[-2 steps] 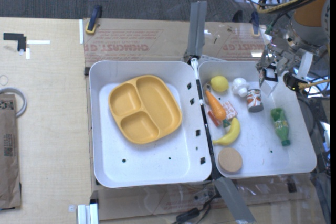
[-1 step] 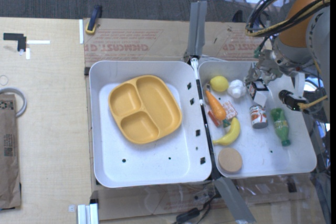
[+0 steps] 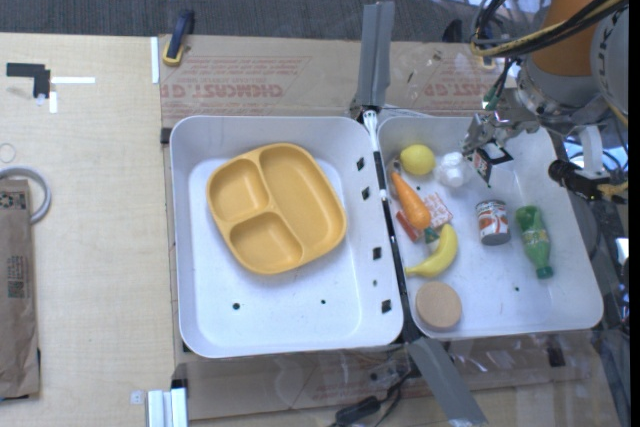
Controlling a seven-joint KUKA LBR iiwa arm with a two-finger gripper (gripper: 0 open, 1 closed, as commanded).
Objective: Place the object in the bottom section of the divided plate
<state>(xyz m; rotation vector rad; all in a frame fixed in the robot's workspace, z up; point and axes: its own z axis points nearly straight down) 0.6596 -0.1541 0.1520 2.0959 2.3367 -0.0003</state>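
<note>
We see the claw point(image 3: 482, 147) low in the right bin point(image 3: 570, 315), near a small white object point(image 3: 452, 171); whether it is spread or pinching we cannot tell. Beside that object sit a lemon point(image 3: 417, 159), carrot point(image 3: 409, 202), banana point(image 3: 437, 257), can point(image 3: 491, 221) and green bottle point(image 3: 534, 240). The divided plate point(image 3: 276, 207) lies in the left bin point(image 3: 290, 315).

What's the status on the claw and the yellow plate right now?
Claw over right bin's far end, beside a small white object; grip unclear. Divided plate in left bin, sections bare. Lemon, carrot, banana near the divider.
</note>
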